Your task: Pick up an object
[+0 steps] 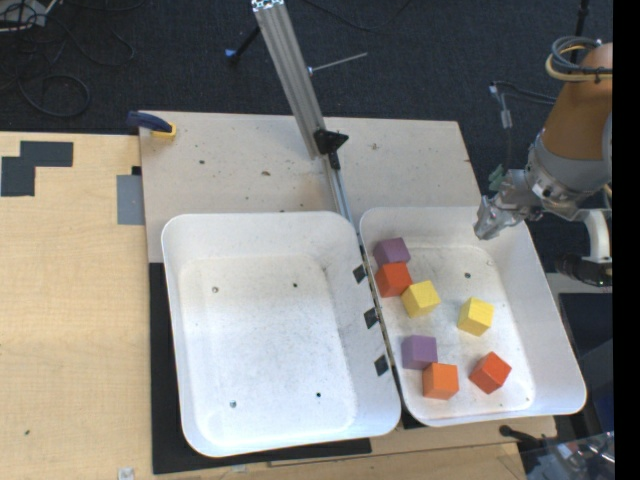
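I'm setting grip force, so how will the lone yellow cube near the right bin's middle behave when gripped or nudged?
The yellow cube looks rigid with flat faces, so it should probably sit stably between fingers and slide, not roll, on the right bin. It looks small and probably light. Standing apart from the red cube, a nudge likely moves it alone.

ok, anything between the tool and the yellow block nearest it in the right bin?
Nothing visible. The tool sits over the right bin's far right corner, and only bare bin floor lies between it and the yellow block. The other blocks lie off to the side or nearer the camera, clear of that line.
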Controlling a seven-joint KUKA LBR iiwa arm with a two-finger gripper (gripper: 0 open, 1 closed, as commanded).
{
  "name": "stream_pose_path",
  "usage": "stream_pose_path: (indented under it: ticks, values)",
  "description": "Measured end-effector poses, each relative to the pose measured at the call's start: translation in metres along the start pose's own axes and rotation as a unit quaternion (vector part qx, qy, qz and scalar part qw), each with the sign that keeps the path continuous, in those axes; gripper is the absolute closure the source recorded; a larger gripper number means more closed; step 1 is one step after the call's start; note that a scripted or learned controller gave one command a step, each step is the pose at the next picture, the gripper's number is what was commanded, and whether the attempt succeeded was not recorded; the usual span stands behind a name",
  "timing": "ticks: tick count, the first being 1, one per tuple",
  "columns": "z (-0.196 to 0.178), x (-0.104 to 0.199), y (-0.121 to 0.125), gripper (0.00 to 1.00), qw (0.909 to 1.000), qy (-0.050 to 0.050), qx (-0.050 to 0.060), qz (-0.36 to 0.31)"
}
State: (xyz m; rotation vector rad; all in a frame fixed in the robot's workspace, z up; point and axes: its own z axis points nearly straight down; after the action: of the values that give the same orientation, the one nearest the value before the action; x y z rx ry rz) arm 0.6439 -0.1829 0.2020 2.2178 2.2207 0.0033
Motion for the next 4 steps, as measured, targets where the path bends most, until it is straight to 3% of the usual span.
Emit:
stream_pose_path:
  ticks: [1, 4]
  values:
    - [-0.048, -0.001, 0.001, 1.00, 1.0000, 0.000, 0.000, 0.000]
    - [-0.062, 0.150, -0.049, 1.00, 1.0000, 0.002, 0.004, -0.002]
